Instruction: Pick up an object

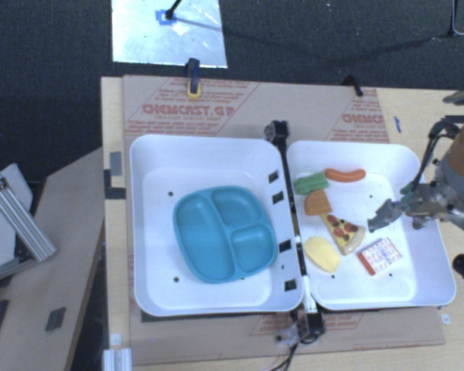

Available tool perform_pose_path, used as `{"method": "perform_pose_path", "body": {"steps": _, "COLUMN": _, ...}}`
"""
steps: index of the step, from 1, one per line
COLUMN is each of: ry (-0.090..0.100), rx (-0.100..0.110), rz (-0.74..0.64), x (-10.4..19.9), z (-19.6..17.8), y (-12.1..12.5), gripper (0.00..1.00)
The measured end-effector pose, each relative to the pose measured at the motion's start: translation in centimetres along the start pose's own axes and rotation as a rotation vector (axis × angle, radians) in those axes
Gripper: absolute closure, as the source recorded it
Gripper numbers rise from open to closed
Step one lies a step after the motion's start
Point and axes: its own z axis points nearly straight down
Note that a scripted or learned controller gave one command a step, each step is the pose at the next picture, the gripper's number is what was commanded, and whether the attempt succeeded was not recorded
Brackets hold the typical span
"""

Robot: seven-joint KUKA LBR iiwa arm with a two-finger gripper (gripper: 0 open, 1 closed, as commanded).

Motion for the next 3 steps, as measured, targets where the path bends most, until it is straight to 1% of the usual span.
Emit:
{"method": "perform_pose_path", "body": {"steps": 1, "ry": -0.002, "rx": -0.010, "rz": -0.003, "x": 0.0, "z": -0.4, "y": 0.2, "gripper": 0.00}}
{"method": "perform_pose_path", "body": {"steps": 2, "ry": -0.001, "rx": -0.005, "rz": -0.001, "x": 0.0, "z": 4.7, "y": 1.3, "gripper": 0.00}}
{"method": "perform_pose_path", "body": {"steps": 3, "ry": -0.001, "rx": -0.005, "rz": 0.000, "x": -0.5, "z": 9.4, "y": 2.0, "gripper": 0.00}}
